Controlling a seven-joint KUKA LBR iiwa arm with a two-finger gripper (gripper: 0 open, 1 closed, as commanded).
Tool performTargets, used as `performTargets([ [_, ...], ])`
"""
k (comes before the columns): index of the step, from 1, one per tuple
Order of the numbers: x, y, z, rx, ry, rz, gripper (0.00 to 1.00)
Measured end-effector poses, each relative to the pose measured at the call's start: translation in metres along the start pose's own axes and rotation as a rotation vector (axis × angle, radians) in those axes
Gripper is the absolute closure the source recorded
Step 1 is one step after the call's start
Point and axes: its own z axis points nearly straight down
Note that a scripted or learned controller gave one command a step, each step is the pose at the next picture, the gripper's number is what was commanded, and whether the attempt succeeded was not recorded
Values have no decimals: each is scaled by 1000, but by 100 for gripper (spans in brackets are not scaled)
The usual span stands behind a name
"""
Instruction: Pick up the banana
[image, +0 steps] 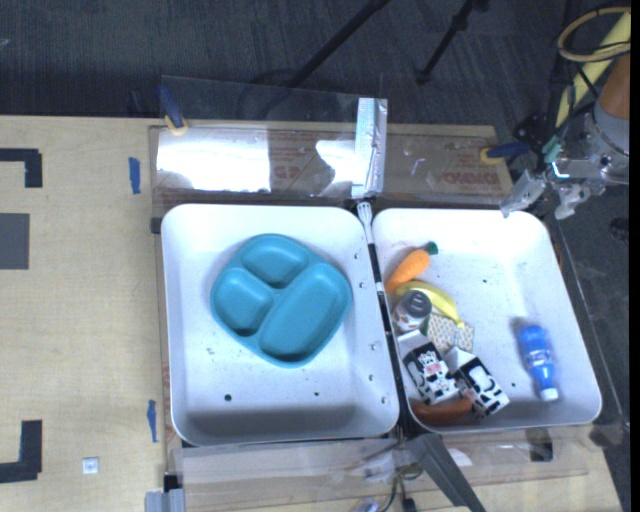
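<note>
The yellow banana (434, 299) lies in the right bin (500, 250), near its left wall, just below an orange carrot (409, 268) and beside a small silver can (411, 313). My gripper (543, 198) hangs above the far right corner of that bin, well up and right of the banana. Its fingers stand apart with nothing between them.
A blue bottle (537, 360) lies at the right bin's right side. Black-and-white boxes (432, 367) and a reddish-brown sausage-like item (444, 409) crowd the near left corner. The left bin (190, 380) holds a blue divided plate (282, 298). A clear panel (270, 150) stands behind the bins.
</note>
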Motion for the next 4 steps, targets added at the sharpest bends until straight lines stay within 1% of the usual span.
performTargets([
  [1,2,-41,-5,2,0,239,0],
  [2,62,-35,120,0,1,-110,0],
  [3,98,-105,142,-28,-10,-343,0],
  [4,158,-164,54,-2,0,-426,0],
])
